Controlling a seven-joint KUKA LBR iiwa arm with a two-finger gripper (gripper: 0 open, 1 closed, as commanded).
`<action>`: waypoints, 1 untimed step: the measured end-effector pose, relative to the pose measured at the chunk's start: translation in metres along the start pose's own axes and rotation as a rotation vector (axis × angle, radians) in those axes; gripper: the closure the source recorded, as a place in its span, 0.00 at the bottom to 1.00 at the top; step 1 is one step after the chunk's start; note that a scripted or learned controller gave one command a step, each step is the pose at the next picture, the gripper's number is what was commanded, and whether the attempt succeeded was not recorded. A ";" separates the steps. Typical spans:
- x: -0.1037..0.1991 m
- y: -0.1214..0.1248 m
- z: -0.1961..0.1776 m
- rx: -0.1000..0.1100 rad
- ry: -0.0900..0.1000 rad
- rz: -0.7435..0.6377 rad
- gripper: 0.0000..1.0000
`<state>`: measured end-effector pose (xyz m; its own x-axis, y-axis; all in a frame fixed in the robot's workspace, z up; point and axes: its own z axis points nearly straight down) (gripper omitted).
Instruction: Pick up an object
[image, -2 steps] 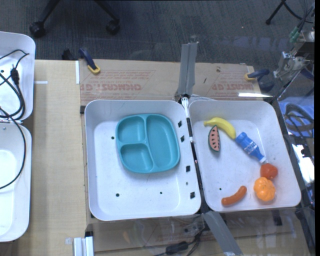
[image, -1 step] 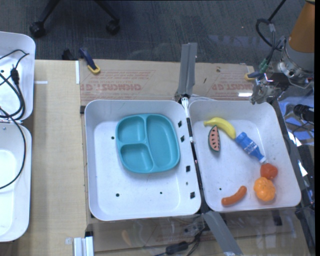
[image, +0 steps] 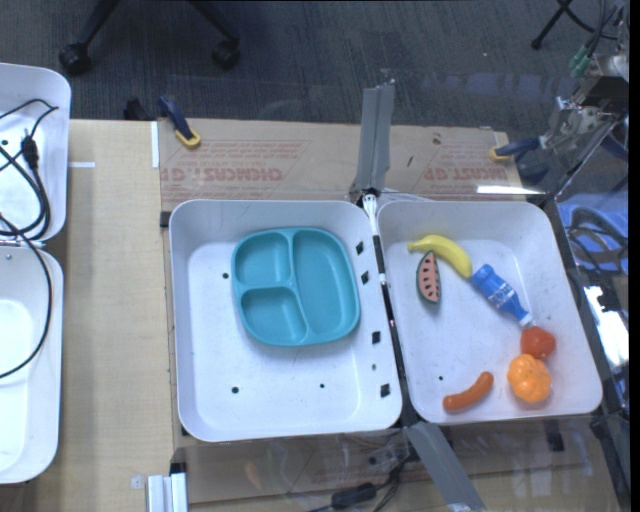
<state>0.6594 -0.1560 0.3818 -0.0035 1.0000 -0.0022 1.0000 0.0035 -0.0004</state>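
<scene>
From above, the right bin (image: 560, 250) holds a banana (image: 443, 252), watermelon slice (image: 428, 277), blue bottle (image: 498, 292), tomato (image: 537, 342), orange pepper (image: 529, 379) and sausage (image: 468, 392). The left bin (image: 200, 380) holds a teal divided plate (image: 296, 286).

You look down on a pale wooden bench (image: 110, 300) with a sheet of brown printed cardboard (image: 270, 170) laid across its far half. Beyond the cardboard, dark grey carpet (image: 300, 50) covers the floor, and the black wheeled base of an office chair (image: 150, 40) stands on it toward the far left. Two blue-and-yellow clamps (image: 178, 122) pin the cardboard's far edge, one near each corner. A grey metal bracket (image: 376, 140) rises across the middle of the cardboard. Left of the cardboard, white moulded surfaces (image: 30, 300) carry loose black cables (image: 25, 200). The light is even and soft, with faint shadows
</scene>
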 end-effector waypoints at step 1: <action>0.032 0.000 0.102 0.003 0.001 0.000 1.00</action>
<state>0.6589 -0.1238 0.2797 -0.0038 1.0000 -0.0009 1.0000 0.0038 -0.0032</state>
